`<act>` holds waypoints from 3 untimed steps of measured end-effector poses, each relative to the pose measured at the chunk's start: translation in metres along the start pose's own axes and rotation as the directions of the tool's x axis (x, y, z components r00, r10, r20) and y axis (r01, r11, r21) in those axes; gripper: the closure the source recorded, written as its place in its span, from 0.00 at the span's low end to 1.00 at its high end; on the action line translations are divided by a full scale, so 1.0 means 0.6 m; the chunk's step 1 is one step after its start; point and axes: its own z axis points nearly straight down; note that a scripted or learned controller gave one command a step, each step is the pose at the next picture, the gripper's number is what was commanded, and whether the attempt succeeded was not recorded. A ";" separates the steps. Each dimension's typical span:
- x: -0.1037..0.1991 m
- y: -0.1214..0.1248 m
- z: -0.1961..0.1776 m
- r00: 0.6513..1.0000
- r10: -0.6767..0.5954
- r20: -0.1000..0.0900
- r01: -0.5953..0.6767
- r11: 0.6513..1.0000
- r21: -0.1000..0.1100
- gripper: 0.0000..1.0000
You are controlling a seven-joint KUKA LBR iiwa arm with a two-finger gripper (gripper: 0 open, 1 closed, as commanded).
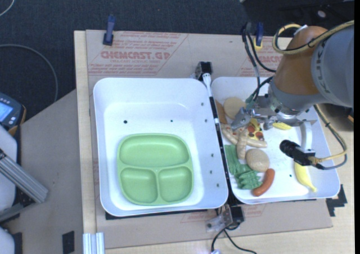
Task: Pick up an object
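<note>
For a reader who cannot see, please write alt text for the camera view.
The grey arm's gripper hangs over toy food in the right white bin: a banana, a sausage, a green vegetable. The left white bin holds a green divided tray.

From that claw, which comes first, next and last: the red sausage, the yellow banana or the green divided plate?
Measured from the gripper:
1. Red sausage, below it in the right bin.
2. Yellow banana, at that bin's lower right; nearly tied with the sausage.
3. Green divided plate, left bin.
</note>
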 end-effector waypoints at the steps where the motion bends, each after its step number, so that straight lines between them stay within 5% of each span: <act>1: -0.003 -0.017 0.044 1.000 0.005 0.000 -0.005 1.000 -0.017 0.00; 2: -0.003 -0.013 0.021 1.000 0.004 0.001 -0.004 1.000 -0.025 1.00; 3: -0.004 -0.015 0.024 1.000 0.005 0.001 -0.005 1.000 -0.022 0.00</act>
